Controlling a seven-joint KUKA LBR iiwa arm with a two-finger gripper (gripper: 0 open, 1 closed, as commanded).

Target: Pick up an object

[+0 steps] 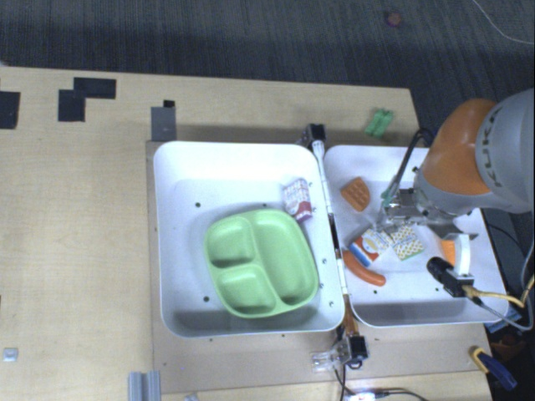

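My gripper (pixel 393 217) hangs low in the right bin (pixel 418 306), under the grey arm with its orange band. It is right above a small white, blue and orange carton (pixel 367 247) and a dotted pale packet (pixel 405 241). An orange hot dog (pixel 365 271) lies just in front of the carton. A ridged orange piece (pixel 356 193) lies to the gripper's left, nearer the back. Nothing is visibly held.
The left bin (pixel 180 224) holds a green divided plate (pixel 261 261) and a red and white packet (pixel 298 199) by its right wall. An orange item (pixel 449 248) is half hidden under the wrist. A green object (pixel 379 124) lies on the bench behind the right bin.
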